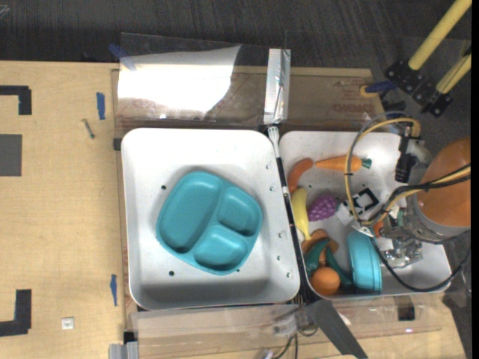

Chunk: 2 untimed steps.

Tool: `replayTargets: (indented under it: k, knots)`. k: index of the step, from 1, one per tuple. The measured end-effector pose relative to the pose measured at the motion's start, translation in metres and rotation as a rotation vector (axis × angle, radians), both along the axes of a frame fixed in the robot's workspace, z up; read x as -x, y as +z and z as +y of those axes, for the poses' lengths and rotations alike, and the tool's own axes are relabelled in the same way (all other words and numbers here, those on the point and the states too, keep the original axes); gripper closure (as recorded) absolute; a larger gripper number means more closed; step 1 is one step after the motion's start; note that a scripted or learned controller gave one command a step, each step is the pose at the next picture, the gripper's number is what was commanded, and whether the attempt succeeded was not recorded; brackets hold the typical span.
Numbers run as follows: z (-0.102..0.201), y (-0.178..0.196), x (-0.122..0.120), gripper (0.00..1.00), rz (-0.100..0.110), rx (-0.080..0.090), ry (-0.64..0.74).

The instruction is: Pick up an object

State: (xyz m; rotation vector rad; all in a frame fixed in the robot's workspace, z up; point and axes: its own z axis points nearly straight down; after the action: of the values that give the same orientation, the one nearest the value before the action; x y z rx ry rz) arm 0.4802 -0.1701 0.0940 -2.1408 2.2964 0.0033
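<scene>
The right bin [385, 146] holds several toy foods. An orange carrot [334, 163] lies at its back, with a yellow banana [299, 212] and purple grapes [323, 206] in front of it. An orange fruit [325, 279] sits at the front beside a green piece [330, 257], and a teal cup [364, 262] lies on its side. My gripper [395, 251] hangs low over the bin's front right part, just right of the teal cup. The wrist and its cables hide what lies under it.
The left bin [150, 155] bears a teal divided plate [210, 220] in its middle. A metal divider [277, 96] and clear sheeting stand behind the bins. Yellow poles [441, 28] cross the top right corner. Bare wooden bench lies to the left.
</scene>
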Motion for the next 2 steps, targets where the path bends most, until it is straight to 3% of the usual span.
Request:
replayTargets:
  k: [1, 2]
  knots:
    - [0.019, 0.108, -0.002, 1.00, -0.005, 0.001, -0.103]
    - [0.057, 0.163, -0.008, 1.00, -0.003, -0.001, -0.218]
